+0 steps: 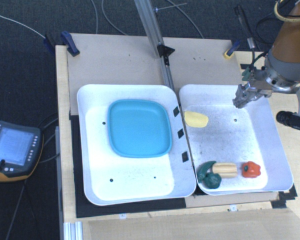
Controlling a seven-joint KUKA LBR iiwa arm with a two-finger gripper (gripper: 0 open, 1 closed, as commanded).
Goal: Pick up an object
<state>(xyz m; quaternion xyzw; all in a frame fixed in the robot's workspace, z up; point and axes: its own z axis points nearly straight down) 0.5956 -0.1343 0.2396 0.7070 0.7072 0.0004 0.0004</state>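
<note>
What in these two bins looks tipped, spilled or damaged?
Nothing stands out. The square blue plastic plate lies flat in the left white bin; the right white bin shows dark speckling, which may be wear.

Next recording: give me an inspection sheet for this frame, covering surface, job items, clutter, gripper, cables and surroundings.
Surface: bench bearing left bin and right bin side by side.
Job items: yellow piece, green piece, tan cylinder and red piece, all in the right bin.
Clutter: blue plate in the left bin.
Gripper: gripper over the right bin's far edge, holding nothing visible.
Cables: cables loop on the floor beyond the bench.
Surroundings: handheld control pendant on the dark floor.
</note>
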